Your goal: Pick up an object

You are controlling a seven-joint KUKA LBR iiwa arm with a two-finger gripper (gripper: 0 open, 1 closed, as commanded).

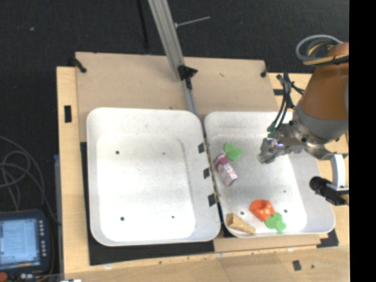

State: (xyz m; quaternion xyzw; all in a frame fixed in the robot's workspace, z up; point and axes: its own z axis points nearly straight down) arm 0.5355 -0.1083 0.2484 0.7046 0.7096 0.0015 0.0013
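In the right bin (pixel 305 184) lie a small green piece (pixel 233 152), a pink and white wrapped item (pixel 225 168), an orange-red object (pixel 261 208), another green piece (pixel 275 222) and a tan wedge (pixel 239 222). My gripper (pixel 269 153) hangs over the bin's upper middle, to the right of the first green piece and apart from it. Nothing shows between its fingers.
The left bin (pixel 147 175) sits beside the right one. A metal pole (pixel 167 31) slants up from the bins' far edge. A tablet (pixel 20 239) and cables lie off the bench at the lower left.
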